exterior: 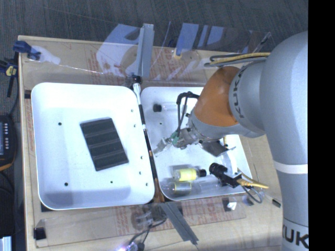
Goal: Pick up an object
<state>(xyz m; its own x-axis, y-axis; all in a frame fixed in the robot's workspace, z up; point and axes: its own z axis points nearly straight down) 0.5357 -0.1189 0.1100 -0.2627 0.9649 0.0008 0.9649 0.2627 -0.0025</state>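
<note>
Lying on its side near the front edge of the right bin (163, 120), a clear bottle (184, 174) with a yellow label is the closest thing to the pincer (168, 141). The bottle sits just below and slightly right of the pincer in the view, apart from it, not gripped. Pincer is low over the middle of the right bin, near the wall shared with the left bin (57, 103); can't tell whether it is open or closed, as the wrist hides too much. A small black piece (156, 107) lies at the bin's far left corner. A ridged dark slab (103, 144) lies flat, angled, mid left bin, well apart. The grey arm (261, 98) reaches in from the right over the table (68, 54).
</note>
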